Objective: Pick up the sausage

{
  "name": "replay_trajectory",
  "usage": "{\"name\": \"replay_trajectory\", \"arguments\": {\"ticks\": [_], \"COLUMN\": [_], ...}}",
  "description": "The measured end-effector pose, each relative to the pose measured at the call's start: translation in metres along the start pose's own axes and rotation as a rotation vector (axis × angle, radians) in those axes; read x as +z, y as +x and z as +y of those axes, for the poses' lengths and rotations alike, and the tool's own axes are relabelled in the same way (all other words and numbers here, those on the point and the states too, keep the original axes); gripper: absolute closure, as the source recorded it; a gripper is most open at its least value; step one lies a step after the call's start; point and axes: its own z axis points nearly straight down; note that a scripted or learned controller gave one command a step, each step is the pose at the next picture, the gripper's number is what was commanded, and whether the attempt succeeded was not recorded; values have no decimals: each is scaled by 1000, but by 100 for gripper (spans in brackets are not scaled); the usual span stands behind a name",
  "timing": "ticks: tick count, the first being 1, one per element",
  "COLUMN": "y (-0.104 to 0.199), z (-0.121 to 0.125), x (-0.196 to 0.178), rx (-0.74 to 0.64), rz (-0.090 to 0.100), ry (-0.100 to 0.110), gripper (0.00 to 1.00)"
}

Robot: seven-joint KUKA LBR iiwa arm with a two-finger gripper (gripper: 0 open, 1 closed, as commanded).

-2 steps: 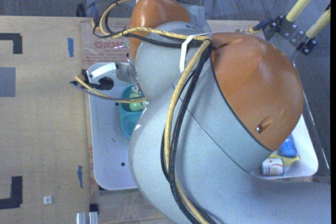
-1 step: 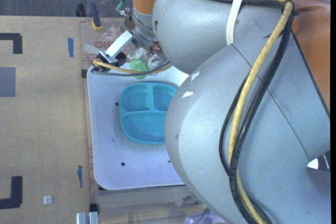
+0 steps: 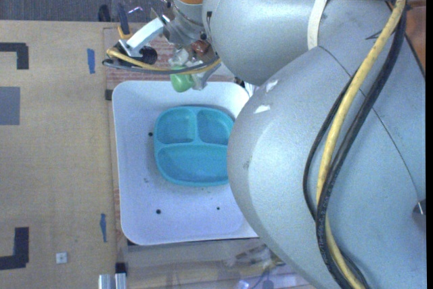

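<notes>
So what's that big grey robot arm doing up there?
The arm reaches in over a white bin that holds a blue divided plate. Its gripper is at the bin's far edge, and something green sits right at its tip. It's meant to pick up a sausage, but I can't tell from here whether it has hold of anything.

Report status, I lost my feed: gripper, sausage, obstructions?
Gripper at white bin's far rim, above small green object; fingers unclear. Sausage not identified. Sectioned blue plastic plate in bin; grey arm overhangs.
</notes>
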Motion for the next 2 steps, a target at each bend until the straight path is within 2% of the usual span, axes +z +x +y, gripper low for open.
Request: {"name": "replay_trajectory", "arguments": {"ticks": [1, 2], "y": [-30, -20], "z": [40, -2], "x": [-12, 173], "rx": [-18, 58], "rz": [-4, 4], "ry": [2, 1], "gripper": [100, 100]}}
